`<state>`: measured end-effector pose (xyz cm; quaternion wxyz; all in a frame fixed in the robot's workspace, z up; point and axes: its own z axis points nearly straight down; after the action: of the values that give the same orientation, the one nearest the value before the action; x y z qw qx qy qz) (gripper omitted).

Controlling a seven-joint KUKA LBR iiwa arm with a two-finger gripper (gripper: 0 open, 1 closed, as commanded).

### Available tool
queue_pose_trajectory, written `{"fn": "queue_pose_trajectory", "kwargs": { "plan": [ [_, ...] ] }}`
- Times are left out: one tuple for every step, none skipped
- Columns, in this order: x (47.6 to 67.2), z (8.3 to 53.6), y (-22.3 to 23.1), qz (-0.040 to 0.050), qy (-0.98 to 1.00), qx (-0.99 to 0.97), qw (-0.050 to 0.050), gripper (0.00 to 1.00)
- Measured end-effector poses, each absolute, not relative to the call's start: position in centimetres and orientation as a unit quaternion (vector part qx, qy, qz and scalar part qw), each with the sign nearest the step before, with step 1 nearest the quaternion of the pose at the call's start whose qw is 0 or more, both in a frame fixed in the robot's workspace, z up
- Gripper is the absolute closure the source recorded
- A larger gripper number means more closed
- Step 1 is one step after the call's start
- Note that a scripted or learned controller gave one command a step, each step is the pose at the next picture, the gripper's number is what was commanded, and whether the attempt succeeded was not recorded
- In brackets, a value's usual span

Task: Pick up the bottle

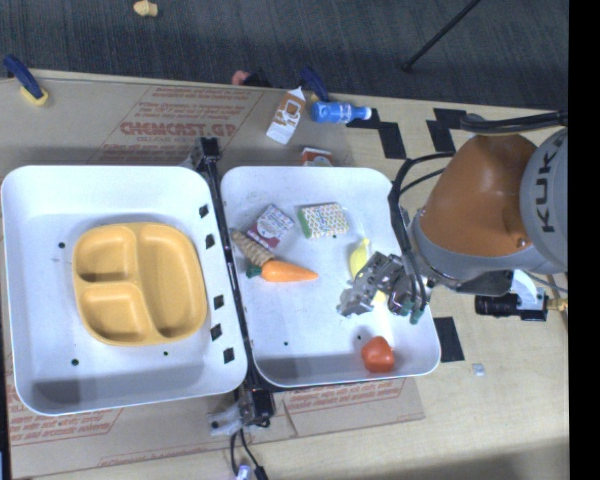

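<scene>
**Gripper Position Relative to Bottle**

The gripper (365,293) sits low in the right bin (310,363), beside a yellow item (359,258); its open or closed state cannot be determined. A carrot (288,273) lies at 9 o'clock, a tomato (378,354) at 6 o'clock. The bottle (338,113) lies on the tabletop (500,418) at 12 o'clock, outside the bin, so it remains ungrasped.

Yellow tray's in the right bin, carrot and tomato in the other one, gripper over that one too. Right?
Not quite. The camera view shows the yellow tray in the left bin. The carrot, the tomato and the gripper are at the right bin.
</scene>
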<state>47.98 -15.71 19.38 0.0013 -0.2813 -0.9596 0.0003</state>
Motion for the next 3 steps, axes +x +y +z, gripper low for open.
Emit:
{"fn": "queue_pose_trajectory", "kwargs": {
  "plan": [
    [47.9, 28.3, -20.2, 0.0006, -0.961, -0.276, -0.001, 1.00],
    [47.6, 26.0, -21.1, 0.0005, -0.934, -0.358, 0.001, 1.00],
    [47.7, 20.7, -15.0, 0.0001, -0.960, -0.280, 0.001, 1.00]
  ]
}}
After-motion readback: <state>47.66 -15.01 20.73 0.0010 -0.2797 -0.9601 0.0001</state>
